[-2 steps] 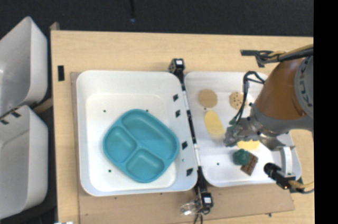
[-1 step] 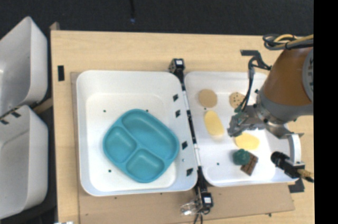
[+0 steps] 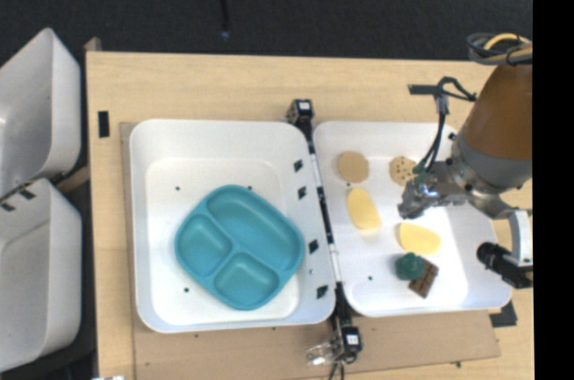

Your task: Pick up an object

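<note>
Camera view: end effector (image 3: 414, 201) above yellow piece (image 3: 419, 237).

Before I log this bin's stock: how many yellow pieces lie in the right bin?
2. One yellow oval piece lies beside the divider, below the tan disc. The other yellow piece lies under the gripper. The arm may hide more.

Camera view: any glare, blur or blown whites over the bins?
Camera view: soft overall, even lighting. The two white bins look near blown-out, with no sharp glare spots. The teal divided plastic tray casts hardly any shadow. The hand is dark and blurry, its detail unreadable.
</note>
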